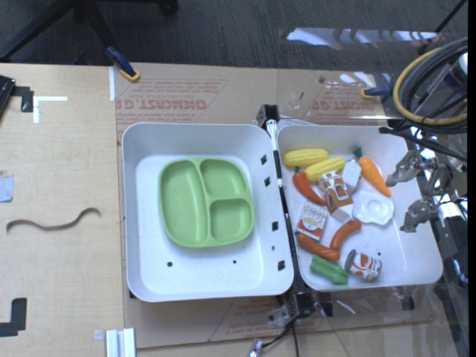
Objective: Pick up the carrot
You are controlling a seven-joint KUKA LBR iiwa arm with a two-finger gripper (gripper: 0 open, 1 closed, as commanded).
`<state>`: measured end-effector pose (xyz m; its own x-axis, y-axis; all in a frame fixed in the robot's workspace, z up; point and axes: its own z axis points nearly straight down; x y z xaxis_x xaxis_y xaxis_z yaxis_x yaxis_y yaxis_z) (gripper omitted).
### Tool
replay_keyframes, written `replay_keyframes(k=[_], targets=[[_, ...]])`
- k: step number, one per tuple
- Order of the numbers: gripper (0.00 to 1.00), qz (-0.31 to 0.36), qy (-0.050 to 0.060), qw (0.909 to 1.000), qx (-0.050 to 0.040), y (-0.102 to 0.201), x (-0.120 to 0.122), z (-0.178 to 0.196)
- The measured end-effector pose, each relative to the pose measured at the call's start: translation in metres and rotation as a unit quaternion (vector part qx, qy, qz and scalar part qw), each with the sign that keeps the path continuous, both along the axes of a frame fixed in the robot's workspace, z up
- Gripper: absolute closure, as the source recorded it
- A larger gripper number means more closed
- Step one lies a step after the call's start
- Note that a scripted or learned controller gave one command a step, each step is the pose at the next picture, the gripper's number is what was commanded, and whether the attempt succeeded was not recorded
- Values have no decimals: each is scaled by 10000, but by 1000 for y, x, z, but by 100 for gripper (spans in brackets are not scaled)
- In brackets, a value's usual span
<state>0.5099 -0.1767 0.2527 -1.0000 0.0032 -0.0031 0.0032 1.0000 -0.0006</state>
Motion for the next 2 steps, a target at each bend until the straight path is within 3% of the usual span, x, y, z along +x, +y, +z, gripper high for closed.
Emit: replay_keyframes(k=[1,2], targets=[[0,984,-1,9951,-1,-45,34,-143],[0,-719,-11,9974,-1,-45,42,-159]])
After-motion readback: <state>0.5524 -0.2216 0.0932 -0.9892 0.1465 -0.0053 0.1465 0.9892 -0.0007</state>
